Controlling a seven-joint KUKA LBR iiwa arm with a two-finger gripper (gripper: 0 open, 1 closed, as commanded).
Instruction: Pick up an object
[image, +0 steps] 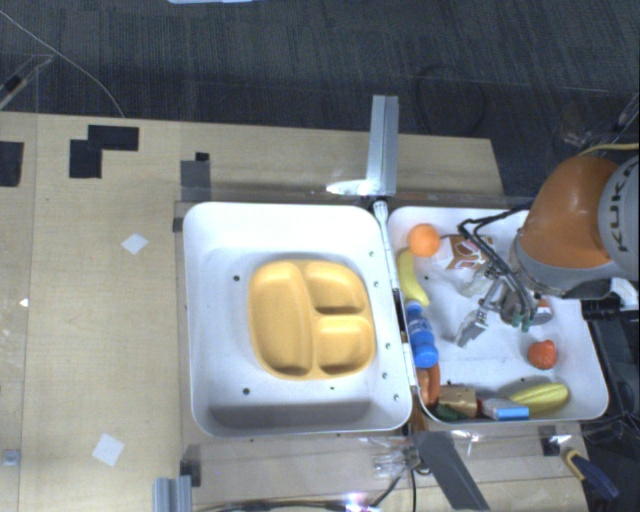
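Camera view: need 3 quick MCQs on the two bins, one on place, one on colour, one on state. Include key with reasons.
1. Where does the divided tray lie?
A. In the left bin
B. In the right bin
C. On the bench outside the bins

2. What colour is the cap end of the bottle beside the divider?
A. Green
B. Blue
C. White

3. How does the gripper stand?
A. Holding the orange ball
B. Holding the tray
C. Over the right bin with nothing between its fingers

Key:
1. A, the yellow tray sits mid floor of the left bin.
2. B, its lower end by the right bin's left wall is blue.
3. C, it hangs above bare floor, apart from the orange ball and the small red fruit.
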